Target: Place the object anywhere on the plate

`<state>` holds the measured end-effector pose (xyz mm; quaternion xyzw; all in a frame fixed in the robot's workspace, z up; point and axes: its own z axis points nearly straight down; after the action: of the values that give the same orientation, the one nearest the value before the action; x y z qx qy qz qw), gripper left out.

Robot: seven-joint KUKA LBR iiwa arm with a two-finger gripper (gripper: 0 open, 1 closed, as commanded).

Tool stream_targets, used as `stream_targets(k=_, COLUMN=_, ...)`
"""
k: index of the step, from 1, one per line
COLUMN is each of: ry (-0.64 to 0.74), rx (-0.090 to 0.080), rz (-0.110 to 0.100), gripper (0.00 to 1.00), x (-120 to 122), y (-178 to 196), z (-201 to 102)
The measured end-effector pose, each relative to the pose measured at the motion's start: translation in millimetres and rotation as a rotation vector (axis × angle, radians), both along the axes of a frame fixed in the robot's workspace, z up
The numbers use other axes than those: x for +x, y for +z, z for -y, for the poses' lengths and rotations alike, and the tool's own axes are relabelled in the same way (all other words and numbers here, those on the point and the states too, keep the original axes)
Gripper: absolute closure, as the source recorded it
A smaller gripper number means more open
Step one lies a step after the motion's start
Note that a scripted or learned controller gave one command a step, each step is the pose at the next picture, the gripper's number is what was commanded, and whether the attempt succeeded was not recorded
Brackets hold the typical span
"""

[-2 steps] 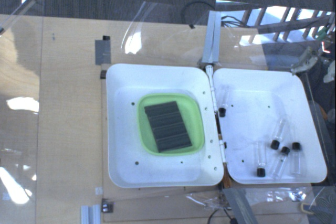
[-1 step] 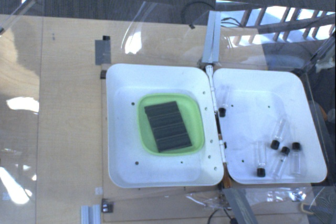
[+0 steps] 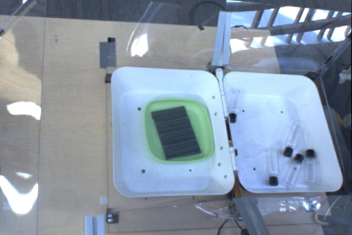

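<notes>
Vials (image 3: 291, 154) with black caps lie scattered in the near right part of the right bin (image 3: 258, 88), well apart from the green plate (image 3: 206, 118) in the left bin (image 3: 126, 118), where a dark ridged block (image 3: 175, 132) already covers much of the middle. Whichever vial I take must travel left across the divider between the bins; most of them lie with their long axes running near to far. As for my hand, I cannot tell whether it is spread or pressed together.

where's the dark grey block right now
The dark grey block lies flat on the green plate in the left bin, well apart from the small clear vials in the right bin.
</notes>
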<state>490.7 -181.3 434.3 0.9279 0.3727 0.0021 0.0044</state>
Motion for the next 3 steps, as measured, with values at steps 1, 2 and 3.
stream_targets(k=1, ry=-0.086, rx=0.005, rz=-0.009, gripper=0.00, x=-1.1, y=-85.7, z=-40.1)
stream_targets(k=2, ry=-0.204, rx=0.004, rz=0.005, gripper=0.00, x=8.6, y=-8.2, z=-142.5)
stream_targets(k=3, ry=-0.302, rx=0.007, rz=0.001, gripper=0.00, x=-0.5, y=-20.6, z=-231.1)
